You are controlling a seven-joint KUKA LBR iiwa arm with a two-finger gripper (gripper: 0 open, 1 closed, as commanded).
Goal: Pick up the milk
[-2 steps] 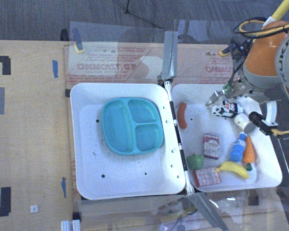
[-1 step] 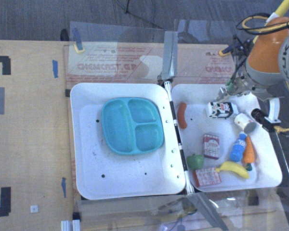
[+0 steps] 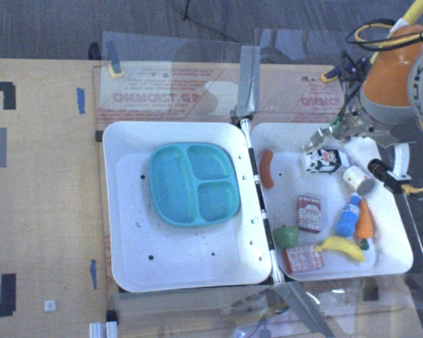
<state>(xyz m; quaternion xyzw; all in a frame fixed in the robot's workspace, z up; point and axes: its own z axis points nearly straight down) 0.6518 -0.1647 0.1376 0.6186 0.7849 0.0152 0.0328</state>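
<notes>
The milk is a small white carton with black cow markings, lying near the back of the right bin. My gripper hangs at the end of the grey arm with its orange band, just behind and above the carton, close to its top edge. The carton rests on the bin floor. The gripper's own body hides how it stands relative to the carton's far side.
Around the milk lie a red sausage, a white cup, a blue bottle, a carrot, a banana, two red boxes, and a green fruit. A teal divided plate sits in the left bin.
</notes>
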